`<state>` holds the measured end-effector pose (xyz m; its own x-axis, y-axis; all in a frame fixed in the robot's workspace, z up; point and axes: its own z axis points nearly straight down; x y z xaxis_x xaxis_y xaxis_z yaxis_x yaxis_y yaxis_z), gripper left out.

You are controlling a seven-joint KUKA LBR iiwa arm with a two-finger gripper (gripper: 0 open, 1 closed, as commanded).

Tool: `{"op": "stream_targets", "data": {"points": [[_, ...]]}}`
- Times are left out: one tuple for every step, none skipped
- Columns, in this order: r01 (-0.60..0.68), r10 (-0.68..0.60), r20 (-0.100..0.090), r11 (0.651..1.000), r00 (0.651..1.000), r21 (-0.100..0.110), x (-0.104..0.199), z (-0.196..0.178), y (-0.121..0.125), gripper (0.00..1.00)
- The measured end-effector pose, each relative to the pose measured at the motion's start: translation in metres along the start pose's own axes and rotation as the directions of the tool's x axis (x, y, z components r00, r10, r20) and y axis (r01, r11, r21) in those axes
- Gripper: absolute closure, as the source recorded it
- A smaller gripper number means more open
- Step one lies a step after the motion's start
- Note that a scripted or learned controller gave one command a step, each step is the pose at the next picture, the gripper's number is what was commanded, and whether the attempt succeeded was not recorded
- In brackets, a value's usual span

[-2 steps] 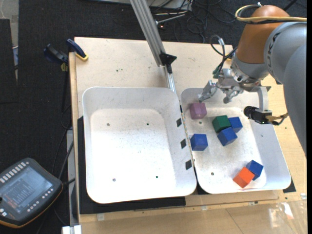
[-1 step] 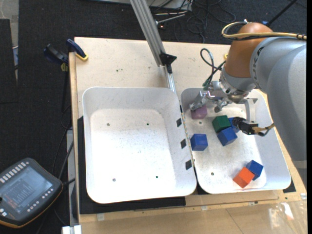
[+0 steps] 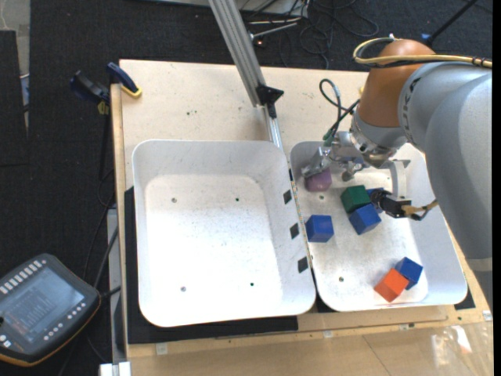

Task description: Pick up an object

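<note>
My gripper (image 3: 322, 165) hangs low in the far left corner of the right bin (image 3: 438, 284). A small purple object (image 3: 318, 182) lies right under its tip, touching or nearly touching it. A green block (image 3: 355, 197) rests just right of that, against a blue cube (image 3: 365, 218). Another blue cube (image 3: 318, 228) sits near the bin's left wall. At the front right an orange block (image 3: 391, 285) leans on a third blue cube (image 3: 409, 271). The grey arm with its orange band (image 3: 390, 81) covers the bin's far right side.
The left bin (image 3: 203, 225) lies beside the right one. A slanted metal pole (image 3: 239, 45) crosses the bench's far side and ends at the bins' shared corner. A blue and yellow clamp (image 3: 117, 81) lies at the bench's far left. A teach pendant (image 3: 39, 308) rests off the bench, front left.
</note>
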<state>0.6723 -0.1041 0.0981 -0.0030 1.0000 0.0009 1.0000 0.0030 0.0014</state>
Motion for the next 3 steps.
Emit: {"op": "stream_targets", "data": {"points": [[0.000,0.000,0.002,1.000,1.000,-0.003,0.000,-0.009,0.000,1.00],[-0.003,0.003,0.002,1.000,1.000,-0.005,-0.005,-0.054,0.001,1.00],[0.001,-0.001,0.002,1.000,1.000,-0.006,0.005,-0.109,0.000,1.00]]}}
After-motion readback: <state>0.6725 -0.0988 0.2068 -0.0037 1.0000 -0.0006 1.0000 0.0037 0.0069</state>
